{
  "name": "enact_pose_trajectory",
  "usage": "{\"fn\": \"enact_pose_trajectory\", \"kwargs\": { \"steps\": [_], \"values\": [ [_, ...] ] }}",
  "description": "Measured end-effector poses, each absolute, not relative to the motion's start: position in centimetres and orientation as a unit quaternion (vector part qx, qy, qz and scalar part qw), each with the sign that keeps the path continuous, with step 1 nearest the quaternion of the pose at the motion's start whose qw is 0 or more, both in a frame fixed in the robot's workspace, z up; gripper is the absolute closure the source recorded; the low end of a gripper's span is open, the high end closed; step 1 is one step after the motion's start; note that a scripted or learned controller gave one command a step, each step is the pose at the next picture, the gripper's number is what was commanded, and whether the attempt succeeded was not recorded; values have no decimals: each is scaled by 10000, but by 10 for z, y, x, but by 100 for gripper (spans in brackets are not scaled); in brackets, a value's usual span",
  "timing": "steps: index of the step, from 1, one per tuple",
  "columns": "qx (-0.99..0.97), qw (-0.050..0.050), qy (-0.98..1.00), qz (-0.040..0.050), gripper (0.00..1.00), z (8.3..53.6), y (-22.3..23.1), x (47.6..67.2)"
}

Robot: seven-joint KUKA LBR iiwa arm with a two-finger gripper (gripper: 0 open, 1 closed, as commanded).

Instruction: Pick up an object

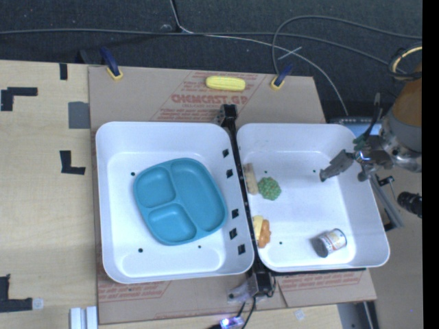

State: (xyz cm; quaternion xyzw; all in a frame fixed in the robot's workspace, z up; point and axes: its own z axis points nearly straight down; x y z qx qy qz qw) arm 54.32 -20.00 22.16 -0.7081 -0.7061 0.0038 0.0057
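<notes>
The right bin [302, 137] holds several small objects. A green, broccoli-like piece [269, 188] lies near its left wall, with a tan piece [250, 179] just to its left. A yellow-orange piece [261, 231] sits lower along the same wall. A small metal can [330, 242] lies on its side near the front right corner. My gripper [343, 174] hangs over the bin's right side, above and right of the can, well apart from every object. It is open, its fingers spread with nothing between them.
The left bin [113, 184] holds a blue divided plate [180, 200]. A yellow object [225, 83] lies on the cardboard behind the bins. Cables run across the dark backdrop, and blue clamps [112, 65] pin the cardboard's back edge.
</notes>
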Motion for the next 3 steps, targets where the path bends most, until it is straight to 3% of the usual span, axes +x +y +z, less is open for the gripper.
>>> {"fn": "enact_pose_trajectory", "kwargs": {
  "steps": [1,3],
  "values": [
    [-7068,2,-7074,6,0,228,-200,546],
    [-7069,25,-7073,20,0,135,-190,536]
  ]
}}
